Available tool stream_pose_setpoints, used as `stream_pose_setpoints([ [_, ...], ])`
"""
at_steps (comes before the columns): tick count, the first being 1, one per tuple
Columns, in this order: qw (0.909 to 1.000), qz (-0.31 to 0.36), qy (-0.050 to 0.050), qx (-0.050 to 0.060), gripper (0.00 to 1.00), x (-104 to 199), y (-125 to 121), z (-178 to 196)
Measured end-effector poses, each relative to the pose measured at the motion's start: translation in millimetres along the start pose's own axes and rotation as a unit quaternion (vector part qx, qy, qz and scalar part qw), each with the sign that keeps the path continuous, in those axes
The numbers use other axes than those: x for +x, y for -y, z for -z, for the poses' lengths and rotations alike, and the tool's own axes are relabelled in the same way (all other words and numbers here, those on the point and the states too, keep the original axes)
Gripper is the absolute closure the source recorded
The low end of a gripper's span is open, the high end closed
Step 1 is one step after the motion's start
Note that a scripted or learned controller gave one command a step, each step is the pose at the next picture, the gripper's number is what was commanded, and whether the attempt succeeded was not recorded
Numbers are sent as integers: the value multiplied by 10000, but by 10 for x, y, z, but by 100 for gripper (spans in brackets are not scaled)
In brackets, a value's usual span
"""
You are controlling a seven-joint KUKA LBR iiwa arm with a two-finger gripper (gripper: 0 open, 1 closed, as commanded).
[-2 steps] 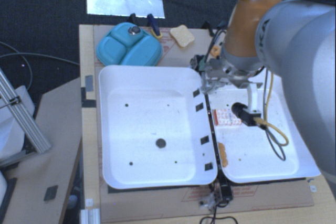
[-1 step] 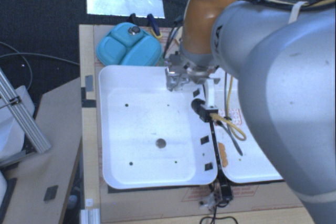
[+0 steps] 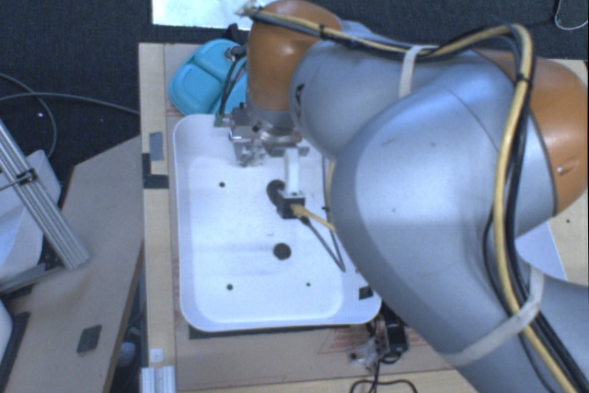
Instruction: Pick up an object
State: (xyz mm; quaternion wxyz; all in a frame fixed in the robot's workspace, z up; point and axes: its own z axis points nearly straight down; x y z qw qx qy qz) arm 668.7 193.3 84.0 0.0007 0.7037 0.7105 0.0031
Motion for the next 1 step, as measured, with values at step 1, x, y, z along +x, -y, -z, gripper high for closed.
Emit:
stream_pose_setpoints([
  [1,10000,-11,-13,-10,100,140,828,1228],
])
